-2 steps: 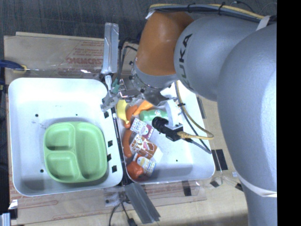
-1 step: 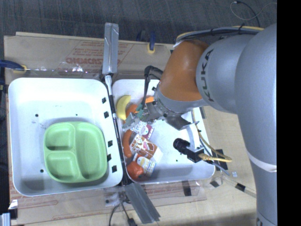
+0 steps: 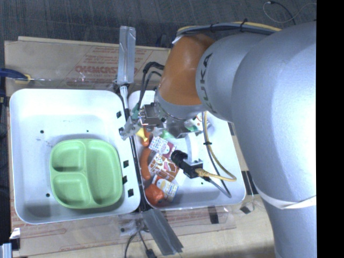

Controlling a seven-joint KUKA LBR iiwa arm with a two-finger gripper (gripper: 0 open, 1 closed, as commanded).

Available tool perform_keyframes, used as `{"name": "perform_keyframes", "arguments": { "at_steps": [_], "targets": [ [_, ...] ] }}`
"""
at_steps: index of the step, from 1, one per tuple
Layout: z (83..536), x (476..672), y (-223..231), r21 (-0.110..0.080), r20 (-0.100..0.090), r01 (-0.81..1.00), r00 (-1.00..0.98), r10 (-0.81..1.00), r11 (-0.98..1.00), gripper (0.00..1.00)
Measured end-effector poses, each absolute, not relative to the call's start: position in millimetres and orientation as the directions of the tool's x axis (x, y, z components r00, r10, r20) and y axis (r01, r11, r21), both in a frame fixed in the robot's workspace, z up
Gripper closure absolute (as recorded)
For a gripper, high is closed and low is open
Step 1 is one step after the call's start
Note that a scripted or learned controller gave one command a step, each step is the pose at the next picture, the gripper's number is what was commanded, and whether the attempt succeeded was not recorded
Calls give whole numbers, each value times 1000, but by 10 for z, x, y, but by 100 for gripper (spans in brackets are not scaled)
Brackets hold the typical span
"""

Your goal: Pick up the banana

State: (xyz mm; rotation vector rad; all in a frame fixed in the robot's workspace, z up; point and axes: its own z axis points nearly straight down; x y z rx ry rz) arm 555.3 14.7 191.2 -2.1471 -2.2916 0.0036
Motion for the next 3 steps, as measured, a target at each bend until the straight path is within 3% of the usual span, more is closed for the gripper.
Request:
{"name": "perform_keyframes", "arguments": {
  "at_steps": [1,2,3],
  "targets": [
    [3224,5150,-295,-1,0,998,60,998,-60,0],
    [2662,5705,235,-4,-2,947,322,947,-322,0],
    [1984,5869,-541,-7,-2,932,363,932,-363,0]
  ]
}}
